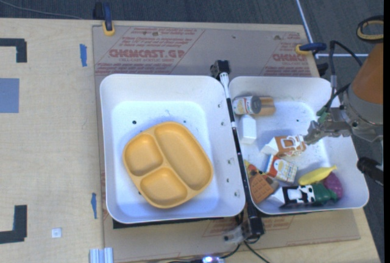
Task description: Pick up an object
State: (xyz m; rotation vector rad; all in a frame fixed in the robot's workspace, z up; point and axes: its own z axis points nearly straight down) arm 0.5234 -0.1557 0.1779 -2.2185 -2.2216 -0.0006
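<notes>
Over the right bin [359,192], the gripper [317,131] is hovering near an orange-and-white carton [289,146]; whether it is gripping anything cannot be told. Approach appears underway; next, a descent squarely onto the carton seems needed.

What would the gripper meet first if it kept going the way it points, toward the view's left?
Probably the small orange-and-white carton, which lies just off the gripper tip in the right white bin. Depth is unclear, so it might pass above it.
</notes>
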